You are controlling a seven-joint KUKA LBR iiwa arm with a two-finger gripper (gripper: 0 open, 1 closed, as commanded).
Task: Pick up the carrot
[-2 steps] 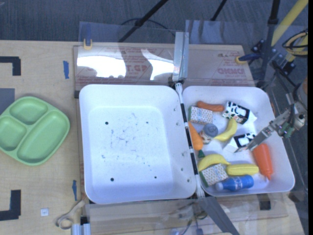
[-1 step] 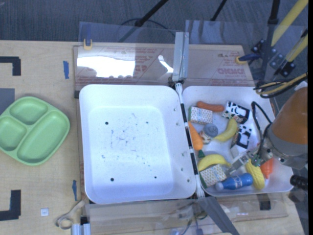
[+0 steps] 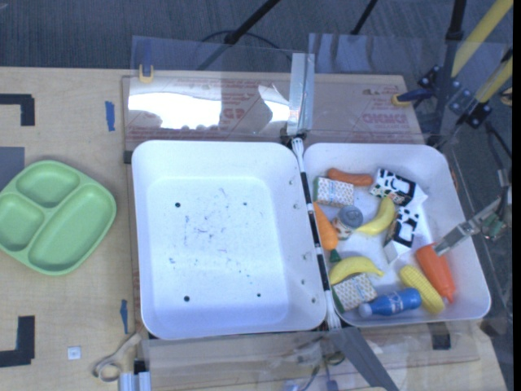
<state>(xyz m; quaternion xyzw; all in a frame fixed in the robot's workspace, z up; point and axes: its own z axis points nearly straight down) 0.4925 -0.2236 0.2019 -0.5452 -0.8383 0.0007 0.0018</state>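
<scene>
Camera view looks down on the bench [image 3: 65,104], with the two white bins side by side. The left bin [image 3: 155,165] is the broader of the two, and the right bin [image 3: 468,300] holds all the clutter. A green divided plate [image 3: 55,216] lies well apart at the bench's far left.

In the right bin, the largest orange piece is what I take for the carrot [image 3: 437,274]. It lies in the lower right corner, just beside a yellow corn-like piece [image 3: 423,287] and near a blue bottle [image 3: 392,303]. Two other orange pieces lie elsewhere, one along the bin's left wall [image 3: 326,228] and one at the top [image 3: 350,177], so the choice is a judgement.

The carrot's long axis runs from upper left to lower right, thick end uppermost. The gripper [image 3: 446,240] reaches in from the right — a thin metal form slanting down to a tip just at that upper end. Whether it is open or closed I cannot tell, nor whether it touches. The carrot lies just below the tip, so the move likely turns on a short drop across the axis.
</scene>
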